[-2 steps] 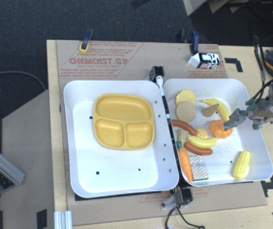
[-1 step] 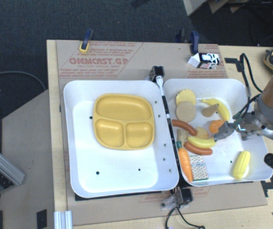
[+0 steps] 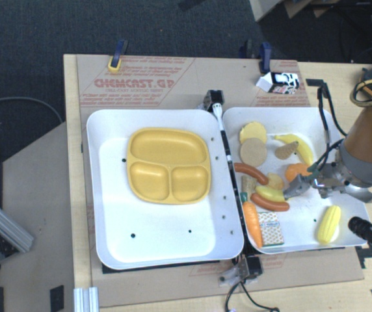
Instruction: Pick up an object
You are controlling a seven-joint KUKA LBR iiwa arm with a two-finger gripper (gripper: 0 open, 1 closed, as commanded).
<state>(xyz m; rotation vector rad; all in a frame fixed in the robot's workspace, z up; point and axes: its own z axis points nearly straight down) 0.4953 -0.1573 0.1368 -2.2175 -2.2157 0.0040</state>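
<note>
The right white bin (image 3: 342, 242) holds several toy foods. Among them are a yellow round slice (image 3: 253, 132), a tan disc (image 3: 253, 153), a banana (image 3: 302, 147), an orange (image 3: 296, 171), two red sausages (image 3: 249, 171) (image 3: 271, 205), a carrot (image 3: 253, 225) and a corn cob (image 3: 329, 224). My gripper (image 3: 301, 186) reaches in from the right and hangs low in the middle of this bin. It sits just below the orange and right of the lower sausage. Nothing visibly sits in its grasp.
The left white bin (image 3: 108, 233) carries a yellow divided plate (image 3: 169, 164). A small printed packet (image 3: 271, 230) lies beside the carrot. A black cable runs along the ridge between the bins. Clamps stand at the board's far edge.
</note>
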